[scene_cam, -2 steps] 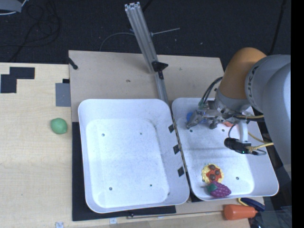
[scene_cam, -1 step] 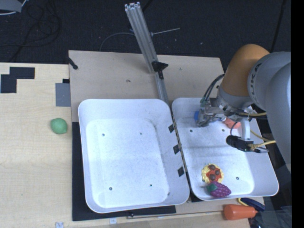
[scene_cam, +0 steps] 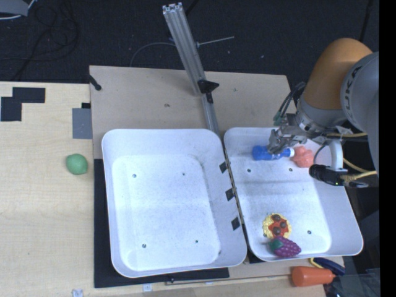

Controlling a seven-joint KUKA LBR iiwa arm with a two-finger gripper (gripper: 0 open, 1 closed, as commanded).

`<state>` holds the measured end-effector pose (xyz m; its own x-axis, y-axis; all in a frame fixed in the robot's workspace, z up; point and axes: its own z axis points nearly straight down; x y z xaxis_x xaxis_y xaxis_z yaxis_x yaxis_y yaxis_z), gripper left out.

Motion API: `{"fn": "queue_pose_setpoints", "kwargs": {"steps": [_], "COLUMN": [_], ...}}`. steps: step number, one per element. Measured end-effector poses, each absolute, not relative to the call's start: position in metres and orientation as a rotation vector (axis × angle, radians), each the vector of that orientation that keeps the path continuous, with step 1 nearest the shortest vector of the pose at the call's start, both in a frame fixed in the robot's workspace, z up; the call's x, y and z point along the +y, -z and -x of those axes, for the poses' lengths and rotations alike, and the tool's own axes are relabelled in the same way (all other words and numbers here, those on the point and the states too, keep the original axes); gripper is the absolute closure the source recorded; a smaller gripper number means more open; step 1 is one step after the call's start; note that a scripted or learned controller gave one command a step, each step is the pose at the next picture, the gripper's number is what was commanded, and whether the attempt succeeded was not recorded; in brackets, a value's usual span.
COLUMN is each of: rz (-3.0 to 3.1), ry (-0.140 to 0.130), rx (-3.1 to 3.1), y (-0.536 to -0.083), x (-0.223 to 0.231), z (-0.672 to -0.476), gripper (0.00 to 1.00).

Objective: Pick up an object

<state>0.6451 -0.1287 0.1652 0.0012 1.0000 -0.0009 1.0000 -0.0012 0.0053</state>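
**Gripper low over blue object at back of right bin**

In the right-hand shallow white bin (scene_cam: 346, 243), near its back edge, the two-finger gripper (scene_cam: 279, 146) sits low over a small blue plastic object (scene_cam: 266, 153). The gripper body overlaps the blue piece's right end. Cannot tell how far apart the jaws are, or whether the blue piece is actually between them: too small and cluttered with cables there.

Just right of the blue object, a small salmon-pink lumpy toy (scene_cam: 302, 158) lies on the bin floor, near or touching the gripper assembly. The grey arm with the orange band (scene_cam: 337, 73) comes in from the right, above that corner of the bin.

Toward the front of the same bin: a yellow round toy with red spots (scene_cam: 276, 225), and touching its front side a purple bunch-of-grapes toy (scene_cam: 286, 247).

The left shallow white bin (scene_cam: 117, 141) stands just beside the right one, joined by black clips along the shared edge.

Outside the bins: a green ball (scene_cam: 77, 164) on the light wooden bench (scene_cam: 37, 215), well left of the left bin. An orange cylindrical object (scene_cam: 312, 276) lies in front of the right bin. A grey aluminium rail (scene_cam: 189, 54) slants up from between the bins toward the back.
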Motion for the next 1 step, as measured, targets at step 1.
{"fn": "queue_pose_setpoints", "kwargs": {"steps": [1], "rz": [-2.219], "ry": [-0.005], "rx": [2.218], "y": [-0.2272], "x": [-0.1264], "z": [-0.6424], "gripper": [1.0]}}
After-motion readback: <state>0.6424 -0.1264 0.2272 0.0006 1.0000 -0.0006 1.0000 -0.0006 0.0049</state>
